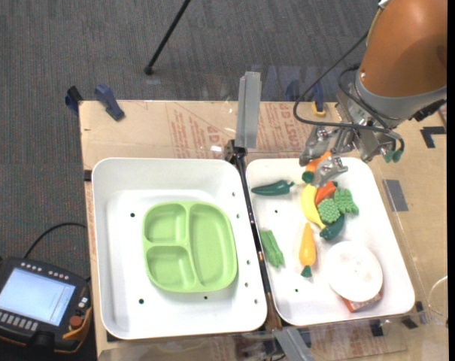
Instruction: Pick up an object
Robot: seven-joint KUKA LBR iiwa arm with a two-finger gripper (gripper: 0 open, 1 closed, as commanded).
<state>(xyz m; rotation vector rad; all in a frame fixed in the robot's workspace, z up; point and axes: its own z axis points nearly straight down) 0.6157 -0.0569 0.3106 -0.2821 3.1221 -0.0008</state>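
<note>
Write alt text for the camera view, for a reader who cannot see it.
A grey arm's gripper hangs over the far end of the right bin, above a cluster of toy vegetables, with a white lid nearer the camera. The left bin holds a green divided plate.

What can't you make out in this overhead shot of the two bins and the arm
- Pincer: small and cluttered against the toy vegetables in the camera view, so its opening is unreadable.
- Orange item under the white round lid: mostly covered by it, identity unclear.
- Teach pendant: cut off by the left and bottom edges.
- Cluster by the banana: pieces overlap.
</note>
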